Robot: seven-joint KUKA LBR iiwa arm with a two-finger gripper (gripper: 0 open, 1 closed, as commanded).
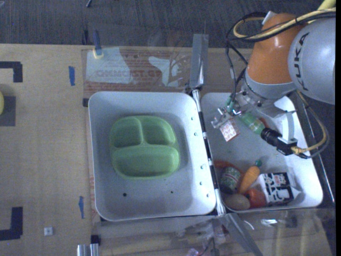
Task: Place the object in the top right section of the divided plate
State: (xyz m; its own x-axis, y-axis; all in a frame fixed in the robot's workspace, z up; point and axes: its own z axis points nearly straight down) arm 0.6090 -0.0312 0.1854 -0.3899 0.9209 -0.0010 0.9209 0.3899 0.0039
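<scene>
A green divided plate [144, 145] lies in the left white bin [101, 159], with two small sections at its far side and one large section at the near side. My gripper [224, 117] hangs over the far left part of the right bin [311, 180], well to the right of the plate. Just below it sits a small pale speckled piece [229, 131]; I cannot tell whether it is held. A green bottle [251, 123] lies right beside the gripper, partly under the wrist.
Along the right bin's near edge lie a small can [230, 177], a carrot [249, 178], a tan egg-shaped item [238, 201], a red piece [257, 197] and a black-and-white carton [277, 187]. A raised divider [205, 143] separates the bins. A yellow cable [303, 151] trails from the arm.
</scene>
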